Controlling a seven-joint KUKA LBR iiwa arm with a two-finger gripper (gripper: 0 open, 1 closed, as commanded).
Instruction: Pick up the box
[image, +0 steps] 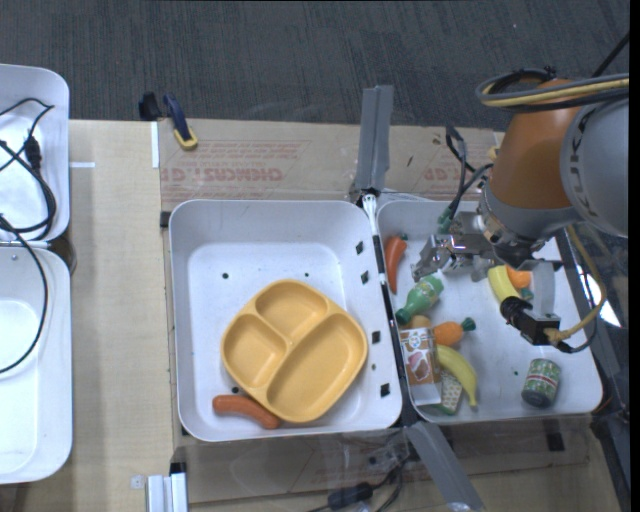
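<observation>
Flat printed cardboard box (421, 362) lying against right bin's (590, 385) left wall; metallic gripper (436, 258) hovering above, finger state impossible to tell.

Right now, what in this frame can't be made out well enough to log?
- Pincer: open or shut, too small and cluttered to tell.
- Box: label print too small to read.
- Sausage: one end hidden under the yellow plate.
- Yellow item: partly hidden by the arm.

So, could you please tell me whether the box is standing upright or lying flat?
Lying flat: the small printed cardboard box shows its broad face upward, against the right bin's left wall.
</observation>
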